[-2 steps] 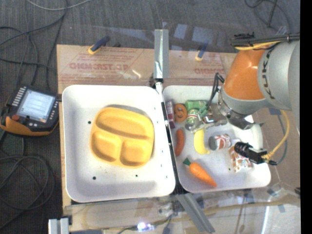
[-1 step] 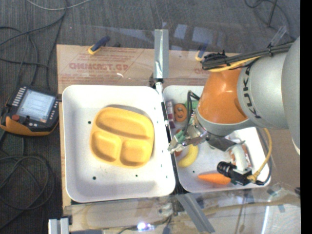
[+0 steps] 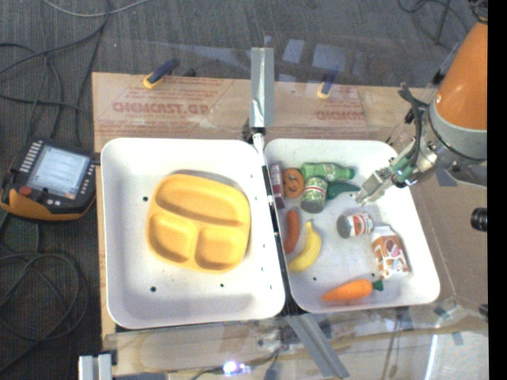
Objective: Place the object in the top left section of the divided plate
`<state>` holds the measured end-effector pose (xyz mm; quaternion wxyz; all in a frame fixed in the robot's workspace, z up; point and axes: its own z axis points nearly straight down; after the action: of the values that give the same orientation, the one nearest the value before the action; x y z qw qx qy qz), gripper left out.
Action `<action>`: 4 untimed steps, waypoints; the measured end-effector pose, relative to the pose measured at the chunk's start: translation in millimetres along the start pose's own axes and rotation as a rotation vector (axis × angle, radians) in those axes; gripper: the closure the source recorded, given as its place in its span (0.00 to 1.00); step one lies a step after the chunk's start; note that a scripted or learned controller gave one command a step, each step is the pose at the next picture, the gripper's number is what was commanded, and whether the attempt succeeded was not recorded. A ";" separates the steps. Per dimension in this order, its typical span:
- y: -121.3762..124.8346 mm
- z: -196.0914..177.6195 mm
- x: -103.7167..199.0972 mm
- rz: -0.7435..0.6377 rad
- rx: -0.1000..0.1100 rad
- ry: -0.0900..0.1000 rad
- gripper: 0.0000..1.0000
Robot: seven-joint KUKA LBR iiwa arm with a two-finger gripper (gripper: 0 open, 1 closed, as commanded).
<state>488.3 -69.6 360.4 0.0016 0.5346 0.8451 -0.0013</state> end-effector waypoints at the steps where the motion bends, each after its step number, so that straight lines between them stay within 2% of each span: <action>1: 31.5 38.9 47.9 -0.130 0.001 0.002 1.00; 2: 44.2 52.8 102.2 -0.061 0.000 0.005 1.00; 3: 57.1 76.4 131.5 -0.087 0.003 0.003 1.00; 4: 41.9 136.3 99.8 -0.116 0.003 0.005 1.00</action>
<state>483.5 38.0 223.7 -0.0011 0.4849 0.8745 -0.0012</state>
